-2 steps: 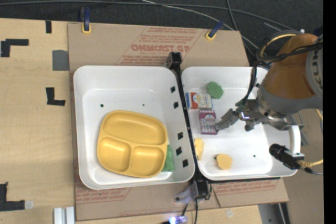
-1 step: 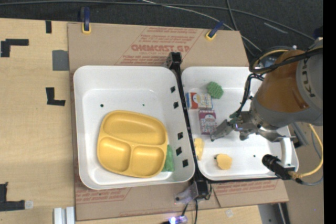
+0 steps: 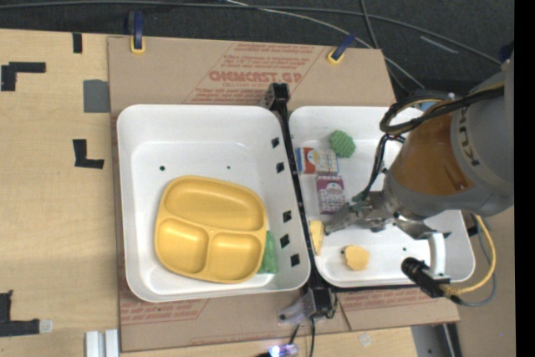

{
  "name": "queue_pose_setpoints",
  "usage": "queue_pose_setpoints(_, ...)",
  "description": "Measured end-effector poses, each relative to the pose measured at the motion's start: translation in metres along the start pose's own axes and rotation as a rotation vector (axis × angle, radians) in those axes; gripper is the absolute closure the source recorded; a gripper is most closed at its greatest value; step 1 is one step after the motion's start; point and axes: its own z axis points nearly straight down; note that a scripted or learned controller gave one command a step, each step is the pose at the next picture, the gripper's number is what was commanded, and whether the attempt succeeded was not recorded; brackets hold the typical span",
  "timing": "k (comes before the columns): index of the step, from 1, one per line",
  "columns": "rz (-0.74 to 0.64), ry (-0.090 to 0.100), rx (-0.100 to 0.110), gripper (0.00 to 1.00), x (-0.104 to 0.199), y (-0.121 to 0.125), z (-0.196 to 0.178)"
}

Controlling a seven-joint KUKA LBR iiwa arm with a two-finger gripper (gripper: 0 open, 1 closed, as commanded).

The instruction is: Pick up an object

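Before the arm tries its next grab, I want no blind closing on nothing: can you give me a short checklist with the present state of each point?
1. Gripper is low inside the right bin: ok.
2. Fingers open or shut: cannot tell, the wrist hides much of them.
3. Something between the fingers: cannot tell; nothing visibly held.
4. Targets near the gripper: the carton lies just beside it, the small yellow piece is apart below it, the green ball sits further up: ok.
5. Yellow divided tray lies in the left bin, away from the arm: ok.
6. Cables near the wrist could snag: cannot tell.
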Motion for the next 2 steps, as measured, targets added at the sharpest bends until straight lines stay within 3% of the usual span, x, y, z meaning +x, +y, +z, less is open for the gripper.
queue_pose_setpoints(1,0.0,-0.001,-0.003,1.0,0.0,0.001,-0.013)
queue_pose_setpoints(2,-0.001,0.0,-0.003,1.0,0.009,0.004,-0.069)
